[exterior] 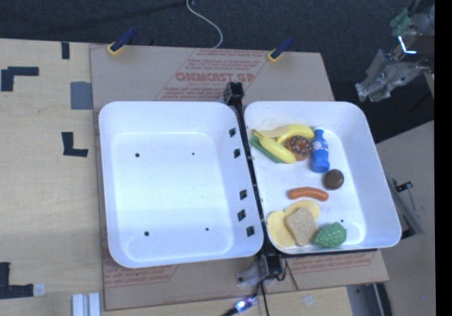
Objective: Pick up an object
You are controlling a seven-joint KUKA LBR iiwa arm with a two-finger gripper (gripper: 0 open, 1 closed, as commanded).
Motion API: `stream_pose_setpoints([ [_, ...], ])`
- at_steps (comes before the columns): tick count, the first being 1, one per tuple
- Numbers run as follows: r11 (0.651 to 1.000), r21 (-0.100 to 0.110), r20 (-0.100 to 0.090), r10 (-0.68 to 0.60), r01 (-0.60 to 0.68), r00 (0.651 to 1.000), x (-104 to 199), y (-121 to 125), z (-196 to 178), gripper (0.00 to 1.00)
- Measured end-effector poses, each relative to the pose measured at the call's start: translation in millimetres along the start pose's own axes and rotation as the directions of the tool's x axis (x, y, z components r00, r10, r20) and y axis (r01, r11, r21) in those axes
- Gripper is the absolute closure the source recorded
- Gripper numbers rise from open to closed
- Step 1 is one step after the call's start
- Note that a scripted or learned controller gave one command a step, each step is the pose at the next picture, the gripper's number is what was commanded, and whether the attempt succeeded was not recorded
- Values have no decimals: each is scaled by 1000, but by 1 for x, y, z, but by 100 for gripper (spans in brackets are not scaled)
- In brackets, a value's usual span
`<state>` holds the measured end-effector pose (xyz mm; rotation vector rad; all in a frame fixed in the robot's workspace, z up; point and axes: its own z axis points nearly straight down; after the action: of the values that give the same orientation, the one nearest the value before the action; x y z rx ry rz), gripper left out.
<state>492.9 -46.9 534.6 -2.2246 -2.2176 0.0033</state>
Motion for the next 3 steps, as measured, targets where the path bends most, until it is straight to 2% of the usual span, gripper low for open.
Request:
stream_pose_setpoints([
  [1,1000,0,1,0,0,1000,-47,-9,0,100],
  [3,1000,0,0,-3,3,1000,-78,-9,1,100],
])
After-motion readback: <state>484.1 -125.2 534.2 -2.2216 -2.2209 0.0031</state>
